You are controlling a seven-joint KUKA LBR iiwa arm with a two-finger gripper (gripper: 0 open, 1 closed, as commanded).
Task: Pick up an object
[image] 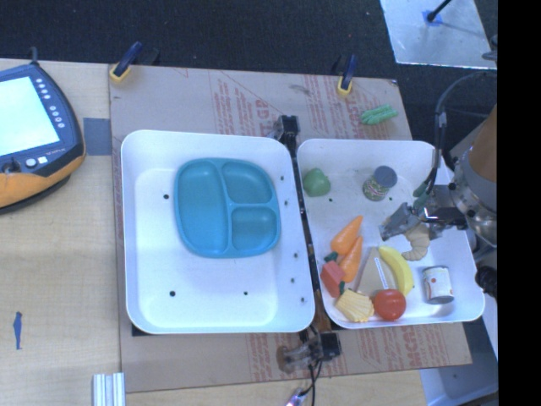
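Far left, at 9 o'clock of the view: a white-screened control pendant with an orange underside (pixel 34 138) lies on the wooden bench (pixel 59 269).

Left shallow white bin (pixel 139 227): holds one item, a light-blue plastic plate with three compartments (pixel 226 207), set toward the bin's 12 o'clock half, flat.

Right shallow white bin (pixel 456 311): crowded.
- Round green toy fruit (pixel 316 183) at the bin's 10 o'clock.
- Small can with a grey-blue lid (pixel 380 183) at 12 o'clock, upright.
- Two orange toy carrots (pixel 347 242) lie side by side, slanted, near the bin's centre-left; a red piece (pixel 332 275) touches their lower ends.
- Pale yellow toy corn chunk (pixel 355 306) at 7 o'clock, just beside a red toy tomato (pixel 389 304) at 6 o'clock.
- Yellow toy banana (pixel 396 268) lies slanted above the tomato.
- Silver tin can lying on its side (pixel 437 284) at 4 o'clock.
- Small beige lump (pixel 416 244) at 3 o'clock, just beside the banana's upper end.

The two-finger gripper (pixel 397 224) sits over the bin's 3 o'clock area, dark fingers pointing toward 9 o'clock, above the beige lump and the banana's top. Whether the fingers are spread or closed cannot be told; nothing is seen between them.

Outside the bin at 1 o'clock: a green ridged toy vegetable (pixel 378 115) on the brown cardboard sheet (pixel 254 100).
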